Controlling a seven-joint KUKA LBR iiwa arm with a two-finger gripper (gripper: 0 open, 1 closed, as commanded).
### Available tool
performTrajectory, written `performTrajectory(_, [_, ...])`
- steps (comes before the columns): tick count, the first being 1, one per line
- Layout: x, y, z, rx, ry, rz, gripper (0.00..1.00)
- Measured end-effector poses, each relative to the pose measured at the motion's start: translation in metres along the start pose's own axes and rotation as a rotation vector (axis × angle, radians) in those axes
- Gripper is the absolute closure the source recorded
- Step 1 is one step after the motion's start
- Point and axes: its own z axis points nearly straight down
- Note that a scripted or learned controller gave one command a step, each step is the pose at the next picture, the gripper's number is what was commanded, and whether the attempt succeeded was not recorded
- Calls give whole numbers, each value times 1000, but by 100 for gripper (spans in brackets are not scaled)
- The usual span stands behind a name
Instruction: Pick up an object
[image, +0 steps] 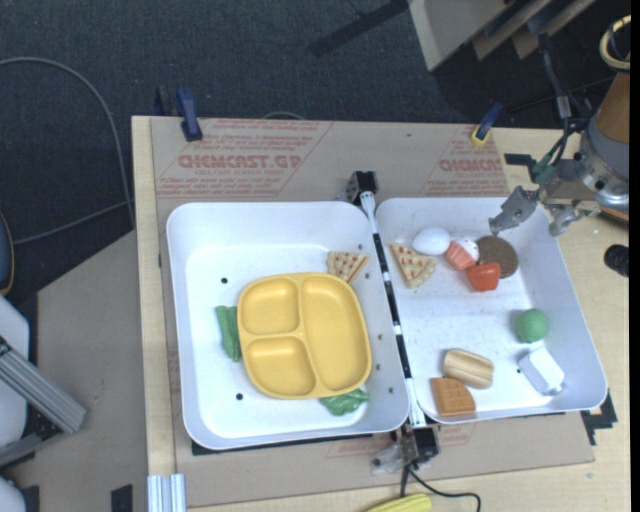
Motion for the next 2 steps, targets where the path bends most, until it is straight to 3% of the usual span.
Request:
performTrajectory(1, [-4,34,111,3,1,0,0])
performTrajectory(2, [23,37,170,-6,-1,0,0])
